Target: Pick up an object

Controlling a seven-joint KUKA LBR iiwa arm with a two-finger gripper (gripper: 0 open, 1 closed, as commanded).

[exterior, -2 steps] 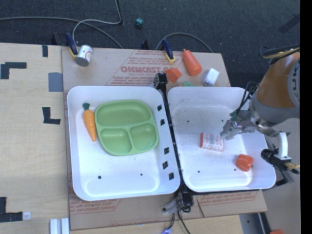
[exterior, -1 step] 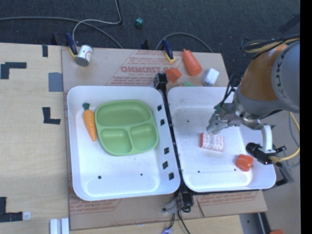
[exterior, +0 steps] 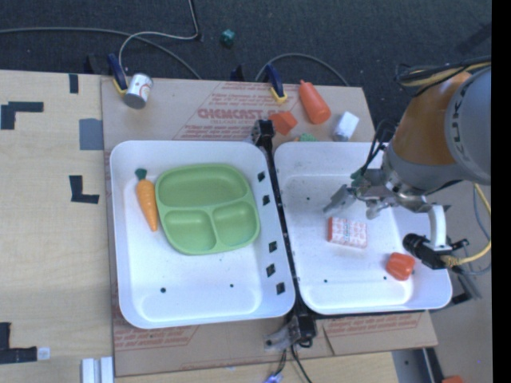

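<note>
Jaws (exterior: pixel 358 199) apart and holding nothing, one finger (exterior: pixel 338 200) stretched out to the left, the other pointing down toward the packet (exterior: pixel 347 232), which lies flat on the floor of the right bin (exterior: pixel 319 290) just below them (red print on white, that packet). No contact visible between fingers and packet. The jaws hang over the middle of that bin, tipped leftward, and behind them the arm (exterior: pixel 447 134) comes in from the right, grey wrist low, orange band bulging above it, cables looping over the top. Down by the bin's near right corner sits an orange block (exterior: pixel 400 266), well clear of the jaws. Across the divider, the left bin (exterior: pixel 192 302) carries a green tray (exterior: pixel 209 207) with a toy carrot (exterior: pixel 146 200) lying just beside its left edge. On the tabletop (exterior: pixel 48 238) behind the bins: an orange bottle (exterior: pixel 314 102), a small white cube (exterior: pixel 346 124), a can (exterior: pixel 137 90).
</note>
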